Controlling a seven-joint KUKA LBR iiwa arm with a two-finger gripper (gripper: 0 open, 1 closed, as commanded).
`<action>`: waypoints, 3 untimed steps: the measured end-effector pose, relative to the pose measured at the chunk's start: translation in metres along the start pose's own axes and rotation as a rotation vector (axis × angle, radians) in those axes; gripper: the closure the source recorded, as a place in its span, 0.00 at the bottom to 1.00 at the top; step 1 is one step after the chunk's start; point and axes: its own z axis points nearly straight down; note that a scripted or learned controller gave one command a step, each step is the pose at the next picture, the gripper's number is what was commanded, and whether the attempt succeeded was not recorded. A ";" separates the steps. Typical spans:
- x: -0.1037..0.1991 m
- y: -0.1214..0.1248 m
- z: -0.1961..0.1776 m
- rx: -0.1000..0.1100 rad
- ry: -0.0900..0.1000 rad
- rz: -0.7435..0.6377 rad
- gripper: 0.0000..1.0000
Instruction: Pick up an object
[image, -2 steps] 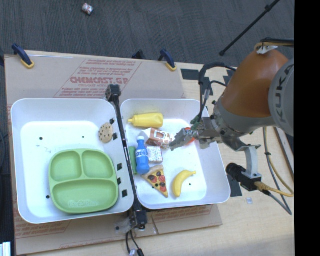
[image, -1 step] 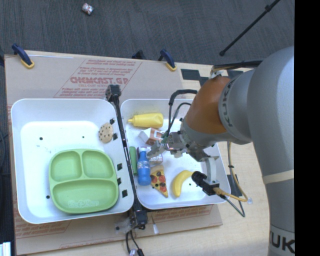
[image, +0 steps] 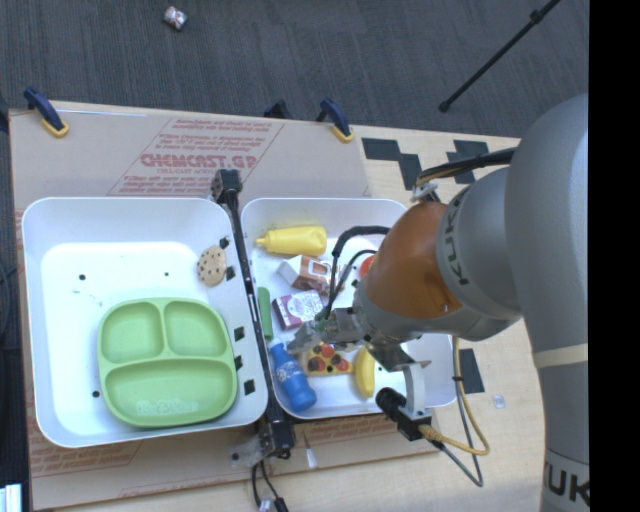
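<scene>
Dark grey carpet (image: 330, 50) covers the floor behind the surface (image: 300, 150), and a small shiny scrap (image: 176, 16) lies on it near the top edge. A brown cardboard sheet with red print covers the surface, held down by blue and yellow clips (image: 46, 110) at its far edge.

Two white bins sit side by side on the cardboard. The left bin (image: 60, 230) holds a green plate (image: 166, 360) with three sections, near its front edge. A round cookie (image: 211, 265) lies by the right wall of that bin.

The right bin (image: 300, 206) is full of small things. A yellow bottle (image: 293, 240) lies near its far edge. A blue bottle (image: 291, 377) lies in its front left corner. A banana (image: 364, 374) sits near the front edge, with a dark snack pack (image: 327, 359) just beside it. Small boxes (image: 308, 272) lie in the middle.

The big grey arm (image: 500, 260), with its orange band, reaches over the right bin and hides its right side. The jaws (image: 330, 328) hang low over the middle of the bin, above the snack pack. I cannot tell how they stand or if they hold anything.
</scene>
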 end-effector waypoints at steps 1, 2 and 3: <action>0.001 0.000 -0.009 0.004 0.002 -0.007 1.00; -0.003 -0.010 -0.137 0.003 0.003 -0.001 1.00; -0.060 0.076 -0.109 0.006 0.004 0.000 1.00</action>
